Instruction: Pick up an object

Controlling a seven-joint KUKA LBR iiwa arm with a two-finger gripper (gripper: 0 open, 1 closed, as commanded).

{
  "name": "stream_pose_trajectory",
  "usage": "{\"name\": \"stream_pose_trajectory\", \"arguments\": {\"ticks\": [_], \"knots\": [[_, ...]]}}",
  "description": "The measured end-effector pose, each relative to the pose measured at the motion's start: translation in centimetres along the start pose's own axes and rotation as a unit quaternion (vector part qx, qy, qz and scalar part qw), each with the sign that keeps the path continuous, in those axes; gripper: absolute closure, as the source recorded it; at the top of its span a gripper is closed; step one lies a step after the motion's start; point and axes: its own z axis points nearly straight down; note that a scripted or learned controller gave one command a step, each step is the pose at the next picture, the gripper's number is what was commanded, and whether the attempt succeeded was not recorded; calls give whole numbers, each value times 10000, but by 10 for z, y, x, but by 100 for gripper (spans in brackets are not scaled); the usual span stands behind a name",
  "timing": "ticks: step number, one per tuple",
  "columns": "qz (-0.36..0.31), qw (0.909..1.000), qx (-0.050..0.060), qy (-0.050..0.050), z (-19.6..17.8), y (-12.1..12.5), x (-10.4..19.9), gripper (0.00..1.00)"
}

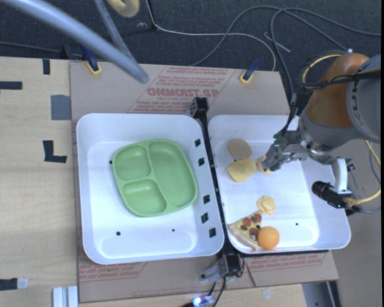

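The right bin point(307, 197) holds several toy foods. A tan round piece point(239, 149) lies near its back left, with a pale yellow piece point(241, 171) just in front of it. A small yellow piece point(266, 204) sits mid-bin. A pizza slice point(246, 231) and an orange ball point(268, 237) lie at the front edge. My gripper point(269, 164) hangs low in this bin, just right of the pale yellow piece. A small tan bit shows at its tip, too small to identify. The arm's grey body and orange band point(336, 101) reach in from the right.
The left bin point(96, 222) carries a green divided plate point(155, 176). A black divider point(208, 171) runs between the two bins. Cables trail across the dark floor behind the bench, and a grey pole crosses the upper left.
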Motion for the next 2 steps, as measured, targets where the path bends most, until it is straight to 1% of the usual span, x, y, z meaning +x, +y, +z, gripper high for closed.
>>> {"name": "stream_pose_trajectory", "arguments": {"ticks": [1,2], "knots": [[-3,10000,-4,-4,-44,7,1,100],[-6,10000,-6,-5,-101,11,10,100]]}}
